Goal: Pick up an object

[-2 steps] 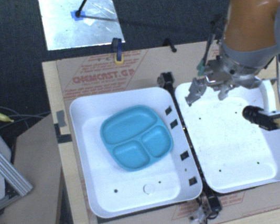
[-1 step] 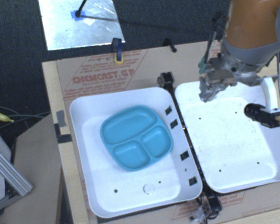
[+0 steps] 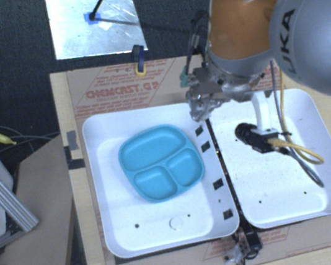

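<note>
Plainly, cardboard (image 3: 120, 78) reads "CHEMCAST GP" — blue tray (image 3: 160, 163) in L bin (image 3: 119, 226).

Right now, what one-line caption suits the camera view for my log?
The gripper hangs near the far right corner of the left bin, where a blue divided plate lies.

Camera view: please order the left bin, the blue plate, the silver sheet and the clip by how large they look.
1. left bin
2 and 3. blue plate and silver sheet: they look about alike, and the sheet lies farther from the camera, so I do not rank them.
4. clip
</note>
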